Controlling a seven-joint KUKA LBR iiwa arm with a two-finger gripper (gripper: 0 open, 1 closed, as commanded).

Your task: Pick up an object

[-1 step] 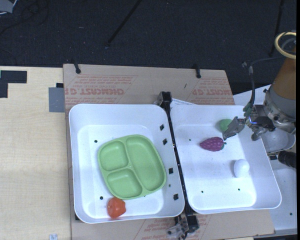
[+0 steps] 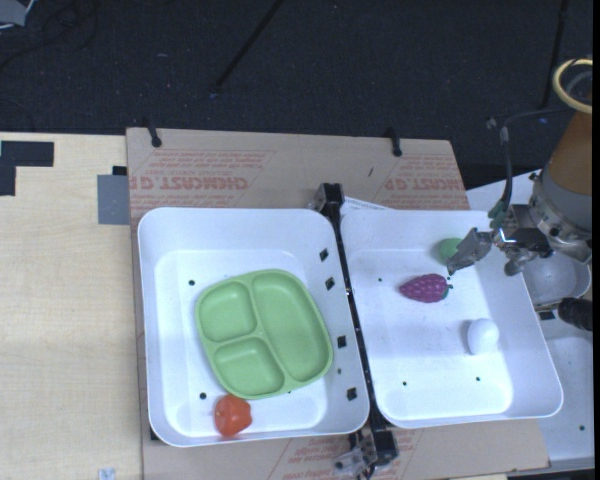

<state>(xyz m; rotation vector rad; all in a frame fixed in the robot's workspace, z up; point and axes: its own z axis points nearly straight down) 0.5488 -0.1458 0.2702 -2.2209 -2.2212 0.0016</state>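
- The bench: two shallow white plastic bins side by side, the left bin (image 2: 170, 268) and the right bin (image 2: 430, 368), sitting on a sheet of brown cardboard (image 2: 280, 173) with pale wood off to the left.
- The grey arm with its orange band (image 2: 577, 153) reaches in from the right, over the right bin's upper right corner.
- In the left bin, a light green three-compartment plastic tray (image 2: 265, 333) lies flat, turned at a slant; a small red-orange round object (image 2: 232, 415) sits just off its lower left edge.
- Now the one that counts: the two-finger gripper (image 2: 470, 251) hangs above the right bin's upper part. Whether it's spread or pressed together I cannot tell from here.
- Nearest candidate is a purple bumpy oval object (image 2: 424, 288), lying just below and to the left of the gripper, its long axis running roughly left to right.
- A small green rounded object (image 2: 448, 249) sits right against the tool's left side, partly hidden.
- A small white rounded object (image 2: 481, 335) lies lower in the same bin, apart from the purple one.
- Flat white floor, open space around the purple piece. My read: a short move down and left gets there.
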